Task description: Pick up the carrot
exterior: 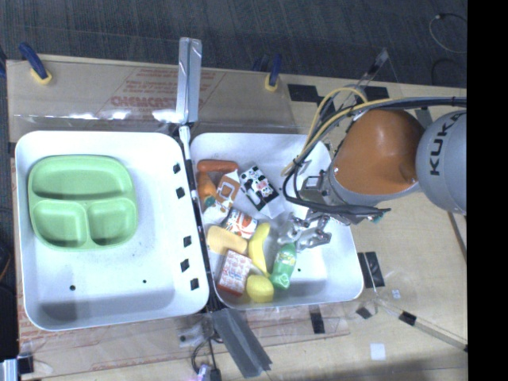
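Well, the gripper [309, 235] hung over the green bottle [283, 266], pincer state I couldn't tell; the carrot [208, 182] sat well apart at the bin's [337, 288] left end, so it risked grabbing clutter.

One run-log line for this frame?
arm: over right bin | gripper: above green bottle | carrot: at bin's left wall, not held | left bin: green tray

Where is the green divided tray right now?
The green divided tray lies in the left white bin, toward its upper left corner.
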### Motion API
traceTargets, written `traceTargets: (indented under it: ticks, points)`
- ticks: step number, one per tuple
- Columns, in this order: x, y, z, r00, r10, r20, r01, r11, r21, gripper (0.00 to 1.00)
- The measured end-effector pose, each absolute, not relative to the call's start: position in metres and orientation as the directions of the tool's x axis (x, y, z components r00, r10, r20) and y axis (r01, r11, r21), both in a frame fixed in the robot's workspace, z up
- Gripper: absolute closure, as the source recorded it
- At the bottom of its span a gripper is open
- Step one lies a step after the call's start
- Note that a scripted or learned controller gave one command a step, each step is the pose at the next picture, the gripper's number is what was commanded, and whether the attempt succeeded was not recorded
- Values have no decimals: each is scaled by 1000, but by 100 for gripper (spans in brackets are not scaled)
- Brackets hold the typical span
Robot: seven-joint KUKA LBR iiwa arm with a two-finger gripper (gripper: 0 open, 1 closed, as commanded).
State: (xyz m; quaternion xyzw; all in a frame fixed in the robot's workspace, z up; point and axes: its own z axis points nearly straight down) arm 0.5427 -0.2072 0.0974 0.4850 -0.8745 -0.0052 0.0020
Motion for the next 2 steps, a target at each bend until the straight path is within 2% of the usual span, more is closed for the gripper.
traceTargets:
  ticks: [1, 2]
  points:
    - [543, -207, 97, -529, -849, -1, -848, 529, 11, 0]
    - [574, -151, 91, -395, -919, -2, -919, 395, 1, 0]
